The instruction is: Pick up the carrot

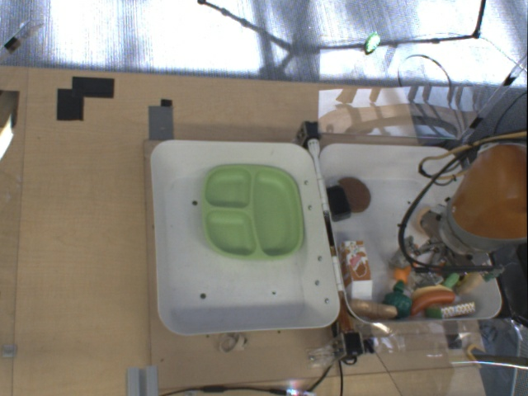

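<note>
I see the carrot (427, 301) lying in the near corner of the right bin (388, 172), in a pile of toy food beside a green toy (399, 298). My tool (431, 252) hangs just above that pile, and I cannot tell if it is open or closed. A green plate (252, 211) sits in the left bin (177, 246).

A tan wooden worktop (82, 246) stretches away from the tool, with black tape marks (82, 96) at its far corner; beyond it lies a pale grey ribbed floor (148, 23), brightly lit and crossed by shadows
</note>
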Available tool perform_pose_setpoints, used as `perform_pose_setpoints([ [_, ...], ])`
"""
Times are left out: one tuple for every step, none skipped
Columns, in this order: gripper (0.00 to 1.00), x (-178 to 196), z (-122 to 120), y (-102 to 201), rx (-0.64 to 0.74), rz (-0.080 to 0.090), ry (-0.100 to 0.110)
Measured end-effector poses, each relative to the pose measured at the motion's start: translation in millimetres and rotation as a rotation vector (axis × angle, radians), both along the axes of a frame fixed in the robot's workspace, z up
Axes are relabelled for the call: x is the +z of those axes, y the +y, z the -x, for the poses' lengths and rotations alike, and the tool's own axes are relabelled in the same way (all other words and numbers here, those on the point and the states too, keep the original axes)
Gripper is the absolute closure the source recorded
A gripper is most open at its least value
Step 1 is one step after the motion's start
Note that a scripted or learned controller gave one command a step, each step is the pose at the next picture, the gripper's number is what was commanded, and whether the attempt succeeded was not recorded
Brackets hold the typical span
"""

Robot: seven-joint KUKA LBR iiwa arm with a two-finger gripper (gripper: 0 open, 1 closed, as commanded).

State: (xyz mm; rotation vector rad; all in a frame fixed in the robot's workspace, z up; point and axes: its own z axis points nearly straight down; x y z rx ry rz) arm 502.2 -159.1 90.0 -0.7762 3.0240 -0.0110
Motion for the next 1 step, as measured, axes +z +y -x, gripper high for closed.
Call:
perform_pose_setpoints([
  [1.0,70.5,-22.5,65.5,-0.019,-0.005,0.001],
])
